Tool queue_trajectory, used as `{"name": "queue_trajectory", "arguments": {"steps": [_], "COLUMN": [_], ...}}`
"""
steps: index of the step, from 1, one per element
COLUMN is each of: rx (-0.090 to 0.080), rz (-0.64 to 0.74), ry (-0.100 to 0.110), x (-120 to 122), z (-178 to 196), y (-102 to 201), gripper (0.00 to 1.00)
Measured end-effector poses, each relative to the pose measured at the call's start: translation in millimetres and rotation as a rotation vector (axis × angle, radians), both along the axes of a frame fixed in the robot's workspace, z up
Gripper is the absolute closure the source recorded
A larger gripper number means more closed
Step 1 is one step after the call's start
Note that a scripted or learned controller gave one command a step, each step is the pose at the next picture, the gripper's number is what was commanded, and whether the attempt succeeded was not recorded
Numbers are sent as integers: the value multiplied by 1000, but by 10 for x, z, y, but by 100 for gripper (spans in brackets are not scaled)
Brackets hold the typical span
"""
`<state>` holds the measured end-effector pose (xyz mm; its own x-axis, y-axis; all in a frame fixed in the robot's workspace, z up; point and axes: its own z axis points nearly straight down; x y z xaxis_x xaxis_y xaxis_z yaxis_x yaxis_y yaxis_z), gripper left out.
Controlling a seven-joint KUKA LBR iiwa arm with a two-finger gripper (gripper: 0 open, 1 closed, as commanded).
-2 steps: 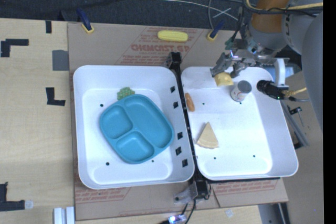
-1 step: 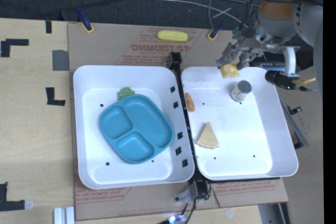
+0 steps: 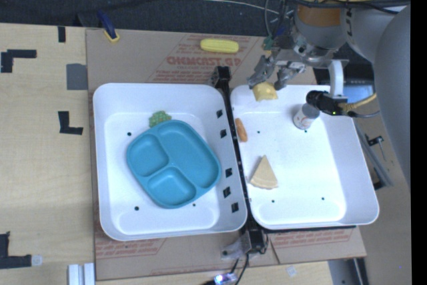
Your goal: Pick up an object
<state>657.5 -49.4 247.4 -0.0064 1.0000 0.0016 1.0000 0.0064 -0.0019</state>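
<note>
Camera view shows the gripper (image 3: 269, 76) in the upper right of the frame, fingers spread wide. A small yellow block (image 3: 265, 92) lies just below it, at the top edge of the right bin (image 3: 347, 163).

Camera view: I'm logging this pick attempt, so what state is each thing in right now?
Hand: open, raised above the right bin's far rim, a yellow piece just below it.
Yellow piece: on the far rim, not gripped.
Wedge: lying flat in the right bin.
Orange piece: lying against the right bin's left wall.
Blue tray: flat in the left bin, compartments bare.
Green piece: beside the tray's far edge.
</note>
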Motion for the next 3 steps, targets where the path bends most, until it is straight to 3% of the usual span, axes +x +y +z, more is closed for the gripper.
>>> {"name": "queue_trajectory", "arguments": {"steps": [1, 3], "rx": [0, -1], "rz": [0, -1], "ry": [-1, 2], "x": [14, 11], "z": [37, -295], "y": [526, 1502], "gripper": [100, 100]}}
